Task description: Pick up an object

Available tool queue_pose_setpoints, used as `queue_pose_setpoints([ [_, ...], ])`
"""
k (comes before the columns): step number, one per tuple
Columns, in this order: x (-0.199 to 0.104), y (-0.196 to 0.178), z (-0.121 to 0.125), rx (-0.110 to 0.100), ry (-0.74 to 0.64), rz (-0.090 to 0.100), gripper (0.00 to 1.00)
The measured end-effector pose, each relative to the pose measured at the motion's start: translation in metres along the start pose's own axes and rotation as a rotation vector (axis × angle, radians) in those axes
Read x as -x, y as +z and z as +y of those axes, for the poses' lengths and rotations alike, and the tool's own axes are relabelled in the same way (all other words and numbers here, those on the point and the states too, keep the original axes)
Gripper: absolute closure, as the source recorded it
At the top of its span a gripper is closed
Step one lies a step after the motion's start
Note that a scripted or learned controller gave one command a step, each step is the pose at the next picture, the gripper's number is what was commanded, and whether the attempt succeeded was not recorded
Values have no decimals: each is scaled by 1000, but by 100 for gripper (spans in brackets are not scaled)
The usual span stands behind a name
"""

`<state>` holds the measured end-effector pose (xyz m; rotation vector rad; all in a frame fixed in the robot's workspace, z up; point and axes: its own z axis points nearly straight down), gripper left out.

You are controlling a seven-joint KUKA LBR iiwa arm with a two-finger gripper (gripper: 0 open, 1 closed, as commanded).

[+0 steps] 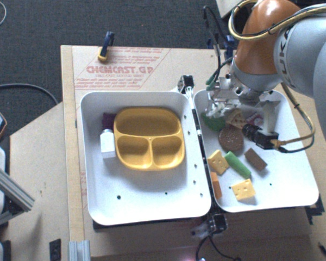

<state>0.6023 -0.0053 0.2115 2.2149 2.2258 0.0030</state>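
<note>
We are looking down on two white bins sitting side by side on a bench. The left bin is holding a yellow divided tray, with a small white bottle lying just beside the tray's left edge and a dark purple piece above the bottle. The right bin is carrying the loose objects: a brown round disc near its middle, a dark brown block to the right of it, a green stick lying at a slant between them and lower down, a yellow cheese wedge just left of the stick, a second cheese wedge lower still, and an orange piece near the bin's left wall. A green leaf-like piece is resting above and left of the disc. The arm is reaching in from the right and bending down over the upper part of the right bin. Its gripper is hanging low above the green leaf-like piece, close to the disc. We cannot tell how the gripper is set, since the wrist and cables are crowding it. A blue and yellow clamp is sitting at the board's top edge.
</note>
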Motion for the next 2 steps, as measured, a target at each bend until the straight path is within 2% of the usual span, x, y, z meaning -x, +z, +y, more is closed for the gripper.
queue_pose_setpoints([
  [1, -54, -23, 12, 3, -1, 2, 100],
  [2, -58, -7, 20, -1, 4, -1, 100],
])
